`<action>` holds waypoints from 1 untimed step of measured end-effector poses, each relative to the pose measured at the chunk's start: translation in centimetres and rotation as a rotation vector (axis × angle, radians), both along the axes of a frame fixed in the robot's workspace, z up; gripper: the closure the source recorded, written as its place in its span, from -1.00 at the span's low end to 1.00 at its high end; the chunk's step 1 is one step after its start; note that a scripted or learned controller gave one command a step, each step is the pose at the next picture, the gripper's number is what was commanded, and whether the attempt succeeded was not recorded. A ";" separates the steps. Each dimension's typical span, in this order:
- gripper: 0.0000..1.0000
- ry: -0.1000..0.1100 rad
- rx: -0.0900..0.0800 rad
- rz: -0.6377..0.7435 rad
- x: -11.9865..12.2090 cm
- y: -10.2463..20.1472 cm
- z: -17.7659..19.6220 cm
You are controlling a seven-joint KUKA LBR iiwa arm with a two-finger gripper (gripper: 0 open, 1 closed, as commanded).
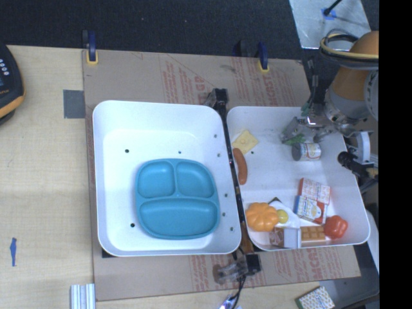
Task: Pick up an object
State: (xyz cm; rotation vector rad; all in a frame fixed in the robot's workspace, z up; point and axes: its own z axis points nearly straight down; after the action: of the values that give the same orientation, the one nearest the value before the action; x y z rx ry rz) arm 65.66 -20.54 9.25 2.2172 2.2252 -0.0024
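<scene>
- Left bin (109, 172): holds just the blue divided tray (177, 197), parked centre, likely the drop side.
- Right bin (270, 118): pick clutter crowds its 5–6 o'clock edge: orange pepper (261, 216), red tomato (335, 226), juice carton (311, 200). Sausage (240, 165) and cheese slice (244, 140) sit at 9–10 o'clock by the divider.
- Arm drops in at 1 o'clock, so the gripper (305, 136) sits directly over the small can (308, 150), the likely target.
- Can: short, grey, pale label, lying near the bin's 1 o'clock corner.
- Claw state: cannot tell, too cluttered.
</scene>
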 end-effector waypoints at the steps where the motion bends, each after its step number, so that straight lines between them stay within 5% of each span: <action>1: -1.00 0.004 0.002 0.005 0.0 3.8 -0.1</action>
State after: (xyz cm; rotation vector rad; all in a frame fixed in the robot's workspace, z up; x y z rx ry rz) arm 65.63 -16.70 9.19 2.2151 2.2335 -0.0049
